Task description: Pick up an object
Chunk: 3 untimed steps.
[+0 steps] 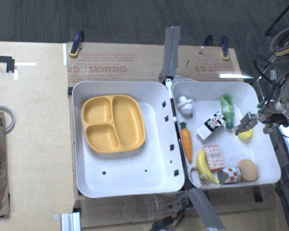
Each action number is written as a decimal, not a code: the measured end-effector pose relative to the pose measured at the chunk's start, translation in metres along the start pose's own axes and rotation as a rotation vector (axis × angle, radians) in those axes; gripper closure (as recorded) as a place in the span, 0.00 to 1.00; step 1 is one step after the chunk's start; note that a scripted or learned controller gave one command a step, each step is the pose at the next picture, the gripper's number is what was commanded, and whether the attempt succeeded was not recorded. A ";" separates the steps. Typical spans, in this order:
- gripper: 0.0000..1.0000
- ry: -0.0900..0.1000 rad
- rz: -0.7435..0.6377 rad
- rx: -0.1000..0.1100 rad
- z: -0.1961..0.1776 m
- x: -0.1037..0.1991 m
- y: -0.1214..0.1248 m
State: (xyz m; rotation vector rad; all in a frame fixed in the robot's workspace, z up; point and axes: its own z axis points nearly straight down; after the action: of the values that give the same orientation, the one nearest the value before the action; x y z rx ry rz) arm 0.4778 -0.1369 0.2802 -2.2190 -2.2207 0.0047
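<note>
My gripper (244, 125) hangs over the right side of the right bin (265, 143), coming in from the right edge. Directly below and touching its tip lies a small yellow lemon-like object (246, 134), partly covered by it. To the left of it lie a cow-patterned carton (211, 125) and a green bottle (227, 109). Further left are a white lumpy object (185, 105) and an orange carrot (186, 144). Along the front are a banana (203, 167), a red box (213, 157), a can (229, 175) on its side and a tan egg-shaped object (248, 170).
The left bin (130, 177) holds a yellow divided plate (114, 123) at its back left. A grey divider bar (171, 57) runs between the bins. Cardboard (115, 64) lies behind them. Cables and equipment (279, 57) crowd the right edge.
</note>
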 end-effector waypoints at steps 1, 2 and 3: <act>0.00 0.001 -0.284 0.001 0.114 0.030 0.014; 0.00 0.001 -0.363 -0.001 0.189 0.029 0.000; 1.00 0.000 -0.358 -0.002 0.180 0.028 0.000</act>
State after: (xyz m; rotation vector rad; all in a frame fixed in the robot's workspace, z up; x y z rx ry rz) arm 0.4768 -0.1093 0.0998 -1.7891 -2.5807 0.0023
